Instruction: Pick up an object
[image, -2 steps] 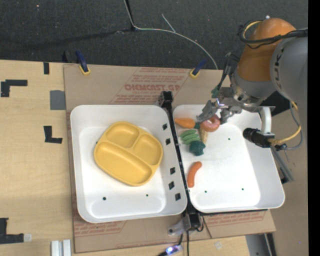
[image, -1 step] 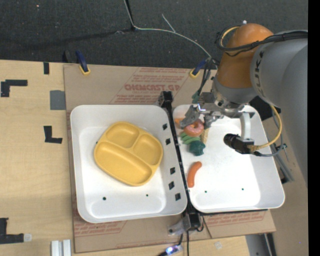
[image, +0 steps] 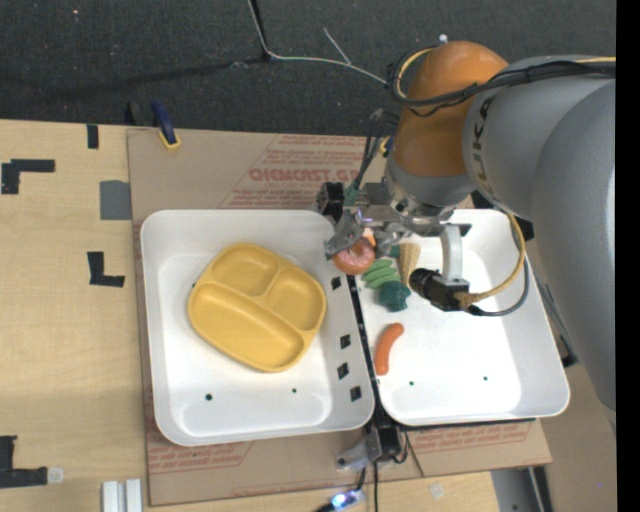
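Note:
My gripper (image: 352, 246) hangs over the inner edge of the right bin (image: 470, 385), just above a pink-red round toy food piece (image: 353, 261). The piece sits right under the fingers, and I cannot tell whether it is between them. A green toy vegetable (image: 387, 283) and a cream cone-shaped piece (image: 409, 260) lie just right of it. An orange carrot-like piece (image: 386, 347) lies lower in the right bin. A yellow divided plate (image: 257, 305) rests in the left bin (image: 180, 400).
The grey arm with its orange band (image: 445, 95) reaches in from the upper right and covers the right bin's back. A black cable loops beside the wrist (image: 445, 290). Cardboard (image: 270, 165) lies under both bins.

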